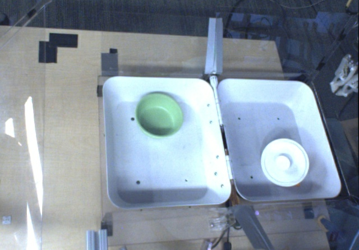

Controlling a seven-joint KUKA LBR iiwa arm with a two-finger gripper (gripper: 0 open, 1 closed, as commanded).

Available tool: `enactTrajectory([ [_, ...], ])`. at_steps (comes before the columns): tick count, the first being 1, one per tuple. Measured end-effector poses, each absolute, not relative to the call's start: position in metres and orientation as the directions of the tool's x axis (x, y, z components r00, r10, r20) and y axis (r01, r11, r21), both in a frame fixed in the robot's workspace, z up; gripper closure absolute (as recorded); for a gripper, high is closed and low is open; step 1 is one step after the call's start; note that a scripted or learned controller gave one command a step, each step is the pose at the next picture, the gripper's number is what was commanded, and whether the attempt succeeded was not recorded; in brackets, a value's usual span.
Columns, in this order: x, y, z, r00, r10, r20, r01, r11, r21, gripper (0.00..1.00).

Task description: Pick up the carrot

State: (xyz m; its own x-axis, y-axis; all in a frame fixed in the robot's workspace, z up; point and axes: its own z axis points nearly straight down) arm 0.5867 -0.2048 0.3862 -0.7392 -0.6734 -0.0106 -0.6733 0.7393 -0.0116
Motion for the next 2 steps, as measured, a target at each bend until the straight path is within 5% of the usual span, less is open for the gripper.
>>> enactTrajectory([
  [2, 0.556, -0.205, 0.388, -0.233, -0.972, -0.003, -0.972, 0.233, -0.016, 1.0],
])
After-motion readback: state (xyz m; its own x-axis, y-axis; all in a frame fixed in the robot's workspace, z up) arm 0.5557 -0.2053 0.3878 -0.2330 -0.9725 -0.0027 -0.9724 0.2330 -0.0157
